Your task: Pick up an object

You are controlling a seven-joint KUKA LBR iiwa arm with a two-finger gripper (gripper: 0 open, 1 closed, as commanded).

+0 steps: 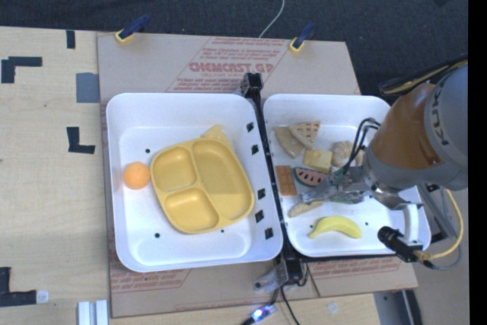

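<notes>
Worktop (46,186): pale wood grain with black angular marks, dark carpet behind; carries a cardboard sheet and two white bins side by side.
Cardboard sheet (221,66): held by two blue-and-yellow clamps at the far corners; red print reads "CHEMCAST GP", smaller lines beneath too small to read.
Arm (426,137): grey with orange band, reaching in over the right bin's far side.
Left bin (125,114): holds a yellow three-compartment tray (202,185) and, just beside its left edge, an orange ball (136,176).
Right bin (365,243): holds toy food — bread-like wedges (300,137), a watermelon slice (310,178), a cracker-like square (285,179), a banana (335,226) near the front wall.
End effector (340,185): low among the food pile, near the watermelon slice; cannot tell how far open or whether anything is gripped.
Progress: nothing seen lifted; every item looks to rest in its bin, so pick judged not yet done; grasp and raise remain.
</notes>
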